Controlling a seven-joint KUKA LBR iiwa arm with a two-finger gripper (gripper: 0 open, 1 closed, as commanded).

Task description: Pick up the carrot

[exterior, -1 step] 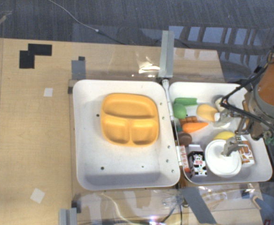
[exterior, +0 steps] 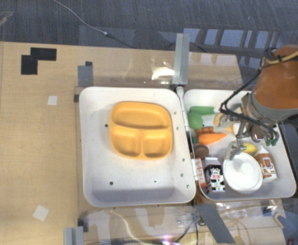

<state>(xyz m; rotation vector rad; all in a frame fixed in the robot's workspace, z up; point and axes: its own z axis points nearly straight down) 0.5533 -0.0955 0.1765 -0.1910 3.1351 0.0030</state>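
We see the gripper point(exterior: 239, 143) low over the right bin point(exterior: 287, 188), hanging from the grey arm point(exterior: 271, 108) with its orange band point(exterior: 284, 83) that enters from three o'clock. Its metal end sits just above the white bowl point(exterior: 243, 173), but the wrist and the cables point(exterior: 230, 106) crowd it, and we cannot tell how it is set or whether it has anything.

The carrot point(exterior: 212, 137) lies at about nine o'clock from the gripper, near it but apart from it, flat on the bin floor with its tapered end towards the gripper. It rests in the upper left part of the right bin.

Around the carrot, we find a green item point(exterior: 199, 117) just beside it at twelve o'clock, and a small brown round item point(exterior: 201, 150) just beside it at seven o'clock. A yellow item point(exterior: 249, 148) peeks out at four o'clock from the gripper, touching the bowl's rim as far as we can tell. The bowl sits at six o'clock from the gripper, upright. At nine o'clock from the bowl stands a small carton point(exterior: 214, 178) with a black-and-white cow print, and at three o'clock from the bowl lies a brown and white packet point(exterior: 266, 166).

Further out at nine o'clock, the left bin point(exterior: 95, 188) holds a yellow divided plate point(exterior: 141, 129), with one long section and two smaller ones, lying towards the bin's upper middle. Both bins rest side by side on the wooden bench point(exterior: 31, 157), which carries a black mark point(exterior: 36, 60) at its far left.
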